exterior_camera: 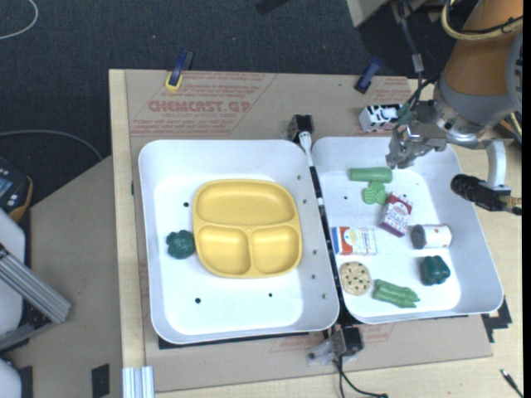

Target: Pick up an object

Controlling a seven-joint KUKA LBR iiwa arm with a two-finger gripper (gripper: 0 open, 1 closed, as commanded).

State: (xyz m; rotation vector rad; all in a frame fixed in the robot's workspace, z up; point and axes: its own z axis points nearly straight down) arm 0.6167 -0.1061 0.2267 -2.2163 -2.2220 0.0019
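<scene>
Hovering over the right bin (473, 247), the gripper (401, 157) hangs just above a green pod (370, 173); grip state unclear

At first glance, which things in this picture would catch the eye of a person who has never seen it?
The big yellow divided tray in the middle of the left bin stands out first, with a small dark green toy just to its left. Next comes the right bin, scattered with small items, among them a cookie and a green bean pod near its front edge. The gripper hangs over that bin's far side, close to a green pod.
</scene>
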